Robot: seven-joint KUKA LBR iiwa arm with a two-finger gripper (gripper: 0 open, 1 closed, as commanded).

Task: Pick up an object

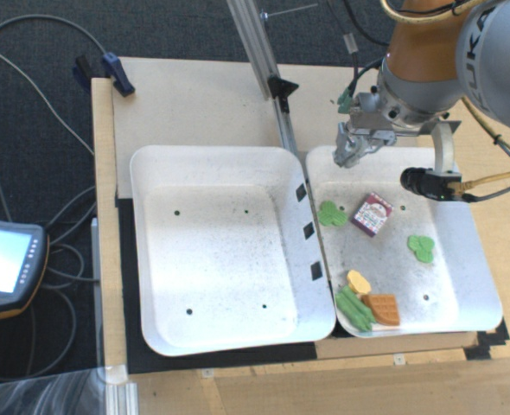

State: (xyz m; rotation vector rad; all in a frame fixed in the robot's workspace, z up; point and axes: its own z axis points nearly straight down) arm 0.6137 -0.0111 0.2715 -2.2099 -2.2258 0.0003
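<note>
Nothing is picked up yet: the hand [352, 152] hangs above the far edge of the right bin [478, 266], and whether it is apart or together I cannot tell. That bin holds six objects: three green pieces, one maroon box [372, 213], one yellow piece, one orange block
</note>
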